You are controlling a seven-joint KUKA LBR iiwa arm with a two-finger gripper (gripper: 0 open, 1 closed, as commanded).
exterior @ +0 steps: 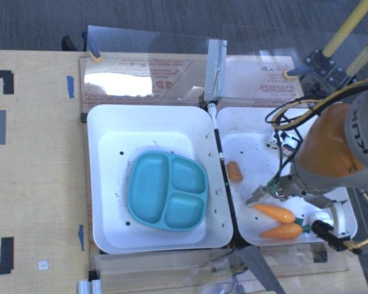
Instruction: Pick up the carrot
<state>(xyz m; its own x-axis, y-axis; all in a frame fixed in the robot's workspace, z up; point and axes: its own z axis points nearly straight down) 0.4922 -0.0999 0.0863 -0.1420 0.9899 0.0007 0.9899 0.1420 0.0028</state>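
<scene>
Camera view: bench seen from above at a slant, two white bins side by side, arm entering from the right.
Gripper: low over the right bin, its grey tip just above the left end of the upper carrot; whether it touches the carrot cannot be told.
Jaws: too small and blurred to judge whether spread or pressed together; nothing visibly sits between them.
Carrots: two lie near the front edge of the right bin, the upper one slanting down to the right, the lower carrot just beside and below it, green stub pointing right.
Other item: a small orange-brown piece lies near the left wall of the right bin, apart from the carrots.
Left bin: holds a blue divided plate with three compartments.
Arm: orange band and grey wrist cover the right side of the right bin, cables looping above.
Open room: bare white floor in the back-left part of the right bin; carrots sit close to the front rim.
</scene>
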